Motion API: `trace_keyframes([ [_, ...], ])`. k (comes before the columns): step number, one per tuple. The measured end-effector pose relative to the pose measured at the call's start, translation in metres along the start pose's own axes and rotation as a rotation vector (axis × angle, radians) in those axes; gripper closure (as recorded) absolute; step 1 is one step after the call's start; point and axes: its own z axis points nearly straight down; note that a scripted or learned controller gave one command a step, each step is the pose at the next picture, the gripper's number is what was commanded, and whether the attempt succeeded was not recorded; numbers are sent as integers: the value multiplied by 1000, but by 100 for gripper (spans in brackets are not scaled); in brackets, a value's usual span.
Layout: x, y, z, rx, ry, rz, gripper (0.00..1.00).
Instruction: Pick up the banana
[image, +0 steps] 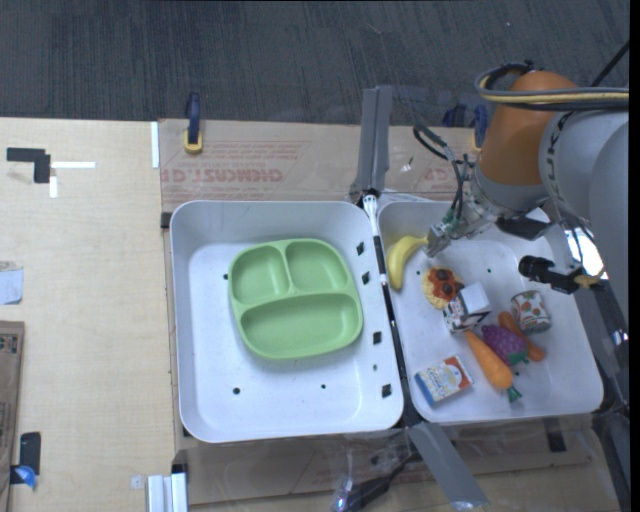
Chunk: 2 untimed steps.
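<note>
Since the banana (401, 259) lies against the right bin's (575, 405) left wall, my pincer (441, 237), just beside it, grip state unclear, might strike that wall or nudge the fruit aside.

- A pale wooden bench (80, 300) is being lit evenly from above.
- Dark grey carpet (250, 50) is being shown beyond its far edge.
- Brown cardboard (260, 160) is being pinned by a clamp (193, 125).
</note>
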Motion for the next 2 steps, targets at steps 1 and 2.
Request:
trace_keyframes([
  [1,-1,-2,10,3,3,93,100],
  [2,-1,-2,10,3,3,93,0],
])
